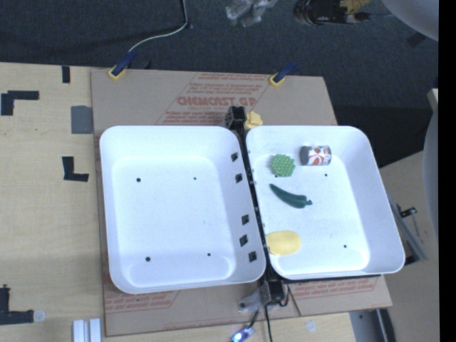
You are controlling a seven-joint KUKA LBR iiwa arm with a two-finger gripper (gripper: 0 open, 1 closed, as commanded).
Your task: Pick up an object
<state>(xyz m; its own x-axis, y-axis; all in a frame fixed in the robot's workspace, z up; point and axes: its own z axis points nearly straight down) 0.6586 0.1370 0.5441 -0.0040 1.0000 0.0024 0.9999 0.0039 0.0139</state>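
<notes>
Camera view: I see the gripper [251, 9] raised beyond the bins' far edge, holding nothing; the green pepper [290, 196] lies in the right bin [356, 212], nearer the camera than the gripper, long axis diagonal; can [315, 155] well apart.

Dark carpet floor [85, 20], wooden bench [43, 212]
</notes>
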